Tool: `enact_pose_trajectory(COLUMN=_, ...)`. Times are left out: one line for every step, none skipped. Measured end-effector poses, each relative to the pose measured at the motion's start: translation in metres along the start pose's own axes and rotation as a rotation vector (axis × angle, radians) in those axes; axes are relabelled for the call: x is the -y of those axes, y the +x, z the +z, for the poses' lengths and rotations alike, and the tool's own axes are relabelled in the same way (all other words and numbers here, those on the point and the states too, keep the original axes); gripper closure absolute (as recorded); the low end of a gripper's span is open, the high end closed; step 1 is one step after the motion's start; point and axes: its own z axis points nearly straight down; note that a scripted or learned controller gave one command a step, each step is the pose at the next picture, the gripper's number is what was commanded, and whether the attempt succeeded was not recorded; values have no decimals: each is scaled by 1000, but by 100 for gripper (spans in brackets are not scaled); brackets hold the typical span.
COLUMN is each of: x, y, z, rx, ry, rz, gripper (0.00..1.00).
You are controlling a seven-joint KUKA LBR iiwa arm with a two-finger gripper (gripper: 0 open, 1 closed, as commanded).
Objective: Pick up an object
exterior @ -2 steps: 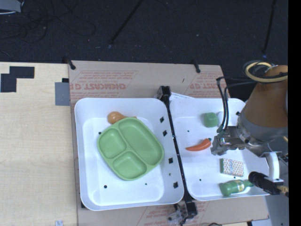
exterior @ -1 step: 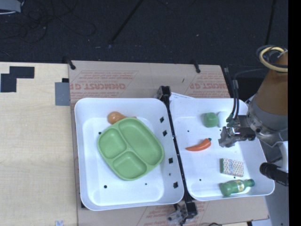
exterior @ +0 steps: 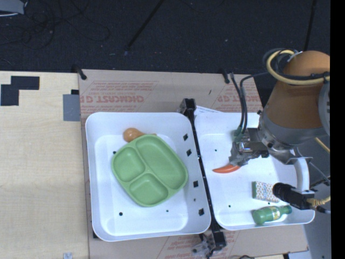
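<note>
A dark floor strewn with cables lies behind the bench (exterior: 38, 161); on it a cardboard sheet (exterior: 135, 93) carries two white bins side by side. The left bin (exterior: 99, 198) holds a green divided plate (exterior: 149, 169), with an orange ball (exterior: 131, 134) touching its far rim. The right bin (exterior: 237, 198) holds three things: a red-orange pepper (exterior: 225, 169) near the middle, a patterned packet (exterior: 264, 191) nearer the front right, and a green bottle (exterior: 269, 215) lying on its side by the front wall.

The arm (exterior: 294, 101) reaches in from the right; its gripper (exterior: 238, 154) hangs over the right bin, just above and beside the pepper's right end. At this slant, whether it is open or closed cannot be told, and nothing can be seen held in it; whether it touches the pepper is also unclear.

The pepper is the likeliest target, being the nearest thing by far; the packet and bottle lie well apart toward the front. Its long axis runs roughly left to right, rising slightly to the right, with the thin tip pointing at the divider between the bins; most of its length lies to the left of the gripper. A clean grasp probably calls for a small shift left toward its middle and a closing line across that axis; a pinch at the very end risks the pepper pivoting or slipping out.
</note>
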Motion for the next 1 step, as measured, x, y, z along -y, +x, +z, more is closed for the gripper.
enact_pose_trajectory(x=-11, y=50, z=21, rx=1, ry=4, rz=2, gripper=100)
